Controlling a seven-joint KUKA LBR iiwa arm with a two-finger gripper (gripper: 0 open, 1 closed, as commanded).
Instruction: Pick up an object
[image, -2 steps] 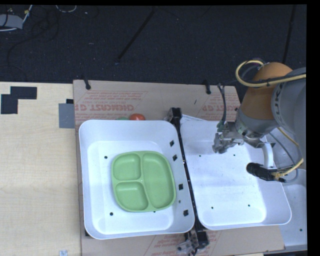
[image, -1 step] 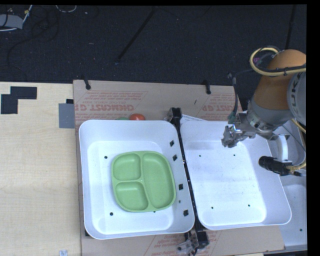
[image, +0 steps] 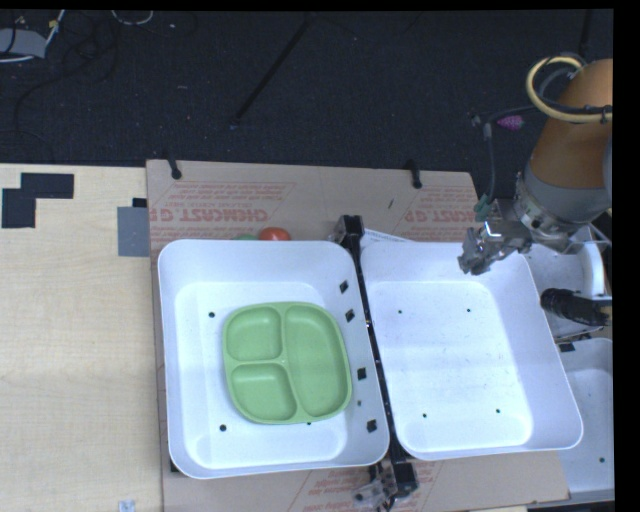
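One fixed camera is looking down at a slant over both white bins (image: 455, 440), bench filling the frame.

The green plate (image: 287, 362) fills much of the left bin's (image: 190, 290) floor; the right bin's (image: 460, 350) floor lies open.

The grey arm (image: 565, 170) reaches in from the right edge, its orange band uppermost and a yellow cable looped above it. The wrist angles down and to the left, ending in the small gripper (image: 480, 255).
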